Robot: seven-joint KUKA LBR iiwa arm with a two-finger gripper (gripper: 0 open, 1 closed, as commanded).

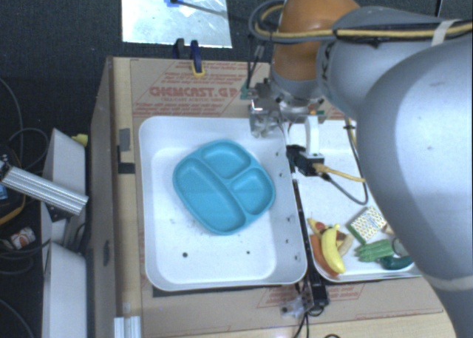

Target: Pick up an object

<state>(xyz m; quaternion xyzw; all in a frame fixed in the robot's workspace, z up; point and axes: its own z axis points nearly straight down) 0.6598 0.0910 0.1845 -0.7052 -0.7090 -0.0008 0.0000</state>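
my claw [267, 123] hung near the left bin's [159, 181] far rim, grip state unclear, risking clipping it and missing the blue plate [222, 185].

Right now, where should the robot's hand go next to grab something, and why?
Probably down and toward the near corner of the right bin. The hand sits above the far edge between the two bins, with nothing seen in it. The small things, a yellow banana and green pieces, lie in that corner. The left bin holds a wide blue divided plate, likely harder to grip.
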